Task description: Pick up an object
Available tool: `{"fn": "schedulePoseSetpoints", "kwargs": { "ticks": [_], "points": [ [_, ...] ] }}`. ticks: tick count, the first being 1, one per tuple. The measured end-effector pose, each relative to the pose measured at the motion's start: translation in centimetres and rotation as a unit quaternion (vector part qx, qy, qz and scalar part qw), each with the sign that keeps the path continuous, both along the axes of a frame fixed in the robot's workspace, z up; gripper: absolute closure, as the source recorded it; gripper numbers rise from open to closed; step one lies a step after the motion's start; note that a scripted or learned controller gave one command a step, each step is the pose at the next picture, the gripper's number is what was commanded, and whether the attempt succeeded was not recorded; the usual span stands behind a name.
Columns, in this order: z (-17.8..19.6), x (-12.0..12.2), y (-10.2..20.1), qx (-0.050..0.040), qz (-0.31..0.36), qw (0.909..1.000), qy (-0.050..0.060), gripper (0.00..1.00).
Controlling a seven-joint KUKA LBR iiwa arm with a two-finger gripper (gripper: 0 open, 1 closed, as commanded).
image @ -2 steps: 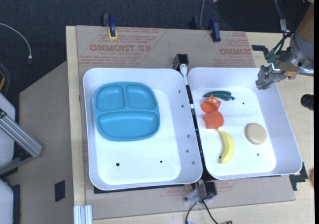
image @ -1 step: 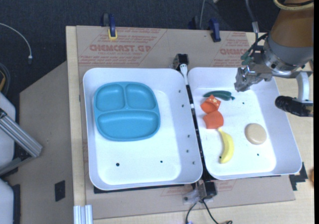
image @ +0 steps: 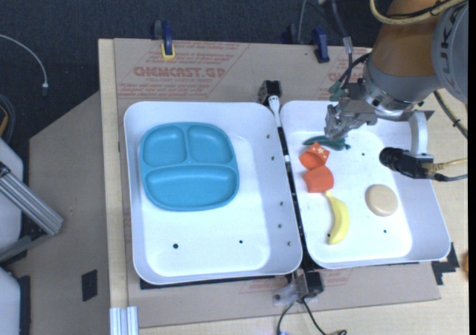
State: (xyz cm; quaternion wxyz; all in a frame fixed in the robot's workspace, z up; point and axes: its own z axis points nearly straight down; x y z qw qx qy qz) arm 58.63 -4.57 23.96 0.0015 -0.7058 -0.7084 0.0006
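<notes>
Orange toy pieces [image: 317,170], banana [image: 338,220], beige disc [image: 381,200] near jaws [image: 336,132], jaw spread unclear

bins [image: 216,266]: 2 | blue plate [image: 190,166]: 1 | banana [image: 338,219]: 1 | orange pieces [image: 318,179]: 2 | tan disc [image: 381,200]: 1 | teal item [image: 331,143]: possibly 1

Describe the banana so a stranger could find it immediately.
Look at the right-hand white bin, the one the arm reaches over. Near its front edge, below two orange pieces, lies the banana. It is the only yellow, curved thing there; the tan disc beside it is round.
</notes>
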Motion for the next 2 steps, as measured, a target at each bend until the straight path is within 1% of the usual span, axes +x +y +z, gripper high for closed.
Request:
{"fn": "schedulePoseSetpoints", "kwargs": {
  "ticks": [1, 2],
  "points": [
    [-0.1, -0.2, 6.1, 0.0005, 0.001, 1.0000, 0.000, 1.00],
    [-0.6, 0.2, 10.5, 0.0000, 0.001, 1.0000, -0.002, 1.00]
  ]
}}
